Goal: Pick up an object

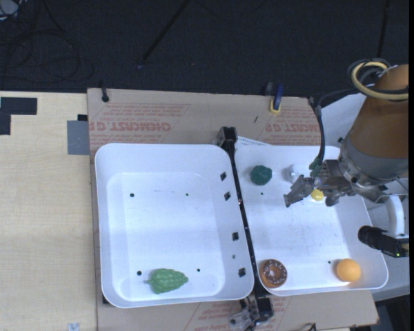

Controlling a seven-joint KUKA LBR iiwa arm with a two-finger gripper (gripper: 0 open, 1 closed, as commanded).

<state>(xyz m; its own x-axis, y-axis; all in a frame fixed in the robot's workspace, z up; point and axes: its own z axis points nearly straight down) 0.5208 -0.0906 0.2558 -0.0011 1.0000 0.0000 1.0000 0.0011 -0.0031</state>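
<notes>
The hand (pixel 305 190), fingers spread and holding nothing, hovers in the right bin (pixel 300 281). A dark green ball (pixel 261 175) lies just to its left; a closing pinch could roll it away.

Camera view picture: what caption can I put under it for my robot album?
Robot claw reaches into the right bin near a green ball, donut and orange.
</notes>
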